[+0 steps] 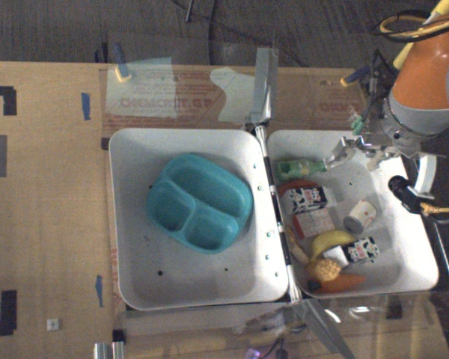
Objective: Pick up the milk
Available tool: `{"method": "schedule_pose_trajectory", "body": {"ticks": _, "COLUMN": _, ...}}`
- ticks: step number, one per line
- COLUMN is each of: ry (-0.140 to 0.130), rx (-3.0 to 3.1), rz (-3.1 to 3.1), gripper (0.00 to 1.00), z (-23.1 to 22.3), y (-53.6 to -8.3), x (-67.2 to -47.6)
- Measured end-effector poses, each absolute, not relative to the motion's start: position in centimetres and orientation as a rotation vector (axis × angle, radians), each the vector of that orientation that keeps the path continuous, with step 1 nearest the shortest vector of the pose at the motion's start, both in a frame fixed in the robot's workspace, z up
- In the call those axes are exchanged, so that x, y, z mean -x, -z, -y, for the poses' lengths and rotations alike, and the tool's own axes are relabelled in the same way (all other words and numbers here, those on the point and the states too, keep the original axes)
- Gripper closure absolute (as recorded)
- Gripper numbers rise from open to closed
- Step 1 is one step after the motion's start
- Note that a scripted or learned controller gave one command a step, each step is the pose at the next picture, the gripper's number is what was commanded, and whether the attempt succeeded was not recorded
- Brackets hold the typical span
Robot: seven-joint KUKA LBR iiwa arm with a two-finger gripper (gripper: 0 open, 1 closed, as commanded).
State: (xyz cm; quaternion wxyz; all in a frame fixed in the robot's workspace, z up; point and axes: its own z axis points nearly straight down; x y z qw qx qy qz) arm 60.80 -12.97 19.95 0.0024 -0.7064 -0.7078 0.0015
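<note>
Two cow-patterned milk cartons lie in the right-hand shallow white bin [423, 264]: the larger black-and-white carton with a red end [308, 197] sits near the bin's left wall, just below a green plastic bottle [299, 169], and the smaller cow-print carton [361, 250] lies lower down, touching a yellow banana [331, 240]. The larger carton appears the better target, having open bin floor on its right side. The step in hand is judged to be the approach: the arm should travel left and down, centre over the carton, align across its narrower faces, and descend clear of the bottle and the pink packet [313, 222] beside it. The end effector [357, 146] hangs over the bin's upper edge, well apart from both cartons, holding and touching nothing; its opening cannot be determined.
</note>
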Motion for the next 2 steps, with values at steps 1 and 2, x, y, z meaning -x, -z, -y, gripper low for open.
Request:
{"method": "schedule_pose_trajectory", "body": {"ticks": 1, "ry": 0.000, "rx": 2.180, "rz": 2.262, "gripper": 0.00, "z": 10.2, "y": -10.4, "x": -60.3}}
{"method": "schedule_pose_trajectory", "body": {"ticks": 2, "ry": 0.016, "rx": 2.019, "rz": 2.428, "gripper": 0.00, "z": 9.7, "y": -9.0, "x": -54.6}}
